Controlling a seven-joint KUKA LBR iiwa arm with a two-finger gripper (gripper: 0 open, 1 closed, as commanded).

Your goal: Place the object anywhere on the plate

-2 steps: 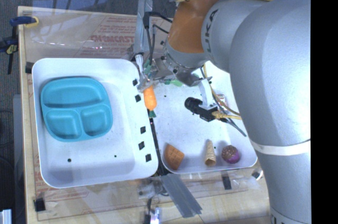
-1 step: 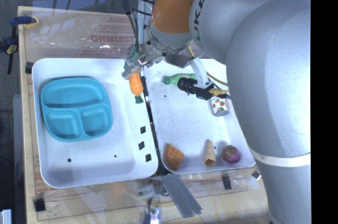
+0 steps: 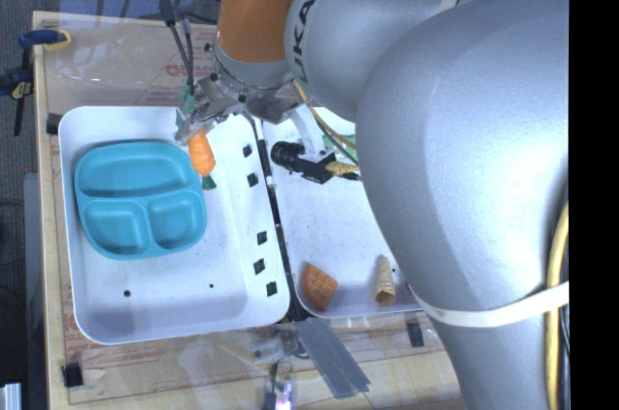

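A blue three-compartment plate [image 3: 135, 195] lies in the left white bin [image 3: 145, 311]. My gripper [image 3: 193, 126] hangs over that bin, just past the plate's upper right corner. A small orange carrot [image 3: 200, 154] with a green end dangles from between its fingers, and the gripper is shut on it. The carrot sits just off the plate's right rim, above the bin floor. The big grey arm with its orange band covers most of the right side.
The right bin [image 3: 334, 234] holds a brown waffle-like piece [image 3: 317, 284] and a tan cone [image 3: 385, 280] near its front edge. A yellow-green item [image 3: 343, 147] peeks out under the arm. The divider between the bins runs right of the carrot.
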